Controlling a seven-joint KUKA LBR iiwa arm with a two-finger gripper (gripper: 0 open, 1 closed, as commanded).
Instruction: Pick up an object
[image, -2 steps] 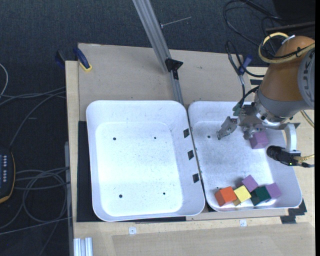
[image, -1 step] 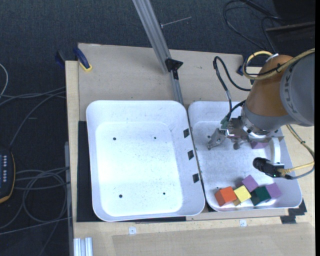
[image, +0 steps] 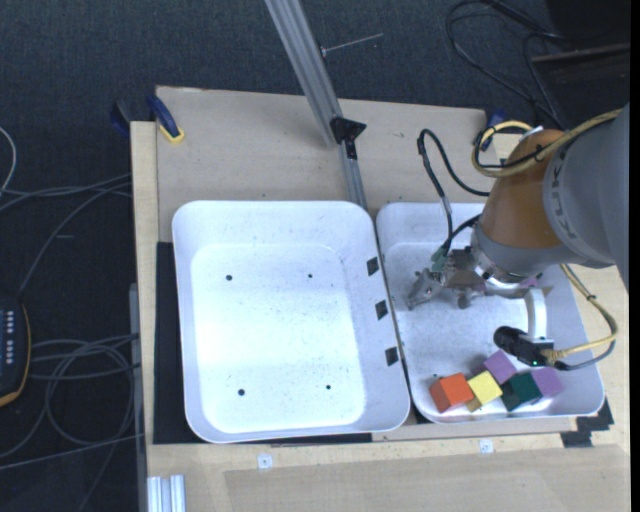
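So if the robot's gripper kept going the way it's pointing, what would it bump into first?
Probably the bare floor of the right bin; the gripper points left and downward. Depth is hard to judge, so it might reach the wall beside the left bin.

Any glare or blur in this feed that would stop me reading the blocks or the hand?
Camera view: lighting even and soft, no harsh glare on the bins; the blocks are sharp enough that their colours read clearly; the hand is small, dark and slightly soft against its faint shadow, so its fingers are hard to read.
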